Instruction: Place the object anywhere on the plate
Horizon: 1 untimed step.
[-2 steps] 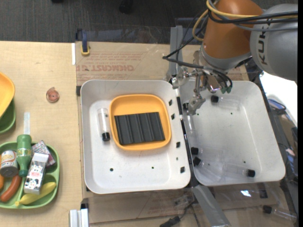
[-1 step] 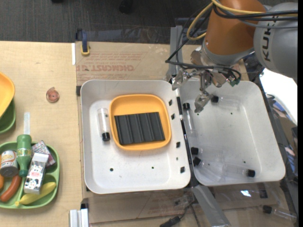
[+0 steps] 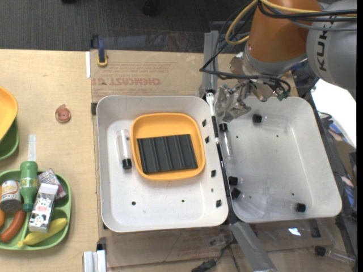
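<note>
The gripper (image 3: 229, 103) hangs over the right bin (image 3: 317, 169)'s far-left corner, its grasp seemingly unreadable from above.

Two white bins sit side by side: left bin (image 3: 113, 208), right bin (image 3: 317, 169). A cardboard sheet (image 3: 147, 75) lies under their far edges. On the wooden counter (image 3: 45, 78) at left: a green tray (image 3: 62, 222) holding toy food and a green bottle (image 3: 28, 185), a yellow dish (image 3: 7, 115), a small pink disc (image 3: 63, 114).
</note>
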### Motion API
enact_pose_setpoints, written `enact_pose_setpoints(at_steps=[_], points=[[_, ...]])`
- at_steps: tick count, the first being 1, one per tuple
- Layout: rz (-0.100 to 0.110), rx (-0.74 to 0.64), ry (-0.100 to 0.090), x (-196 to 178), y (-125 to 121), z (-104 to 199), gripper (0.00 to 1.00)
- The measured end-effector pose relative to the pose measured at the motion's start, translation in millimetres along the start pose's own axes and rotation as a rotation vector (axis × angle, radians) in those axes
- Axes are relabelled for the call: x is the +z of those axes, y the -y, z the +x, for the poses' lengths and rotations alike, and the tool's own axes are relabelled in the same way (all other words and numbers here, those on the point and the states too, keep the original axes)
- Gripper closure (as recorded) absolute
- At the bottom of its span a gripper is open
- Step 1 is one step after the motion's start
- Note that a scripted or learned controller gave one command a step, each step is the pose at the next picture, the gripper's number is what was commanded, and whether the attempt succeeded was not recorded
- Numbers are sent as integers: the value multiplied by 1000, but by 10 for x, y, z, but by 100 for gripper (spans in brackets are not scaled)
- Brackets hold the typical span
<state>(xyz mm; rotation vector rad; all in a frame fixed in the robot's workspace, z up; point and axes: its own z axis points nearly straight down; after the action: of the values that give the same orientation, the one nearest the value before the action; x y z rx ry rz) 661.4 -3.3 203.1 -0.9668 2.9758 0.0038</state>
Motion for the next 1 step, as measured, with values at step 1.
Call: enact_pose_setpoints(at_steps=[1], points=[[0,0,0,1,2,2,0]])
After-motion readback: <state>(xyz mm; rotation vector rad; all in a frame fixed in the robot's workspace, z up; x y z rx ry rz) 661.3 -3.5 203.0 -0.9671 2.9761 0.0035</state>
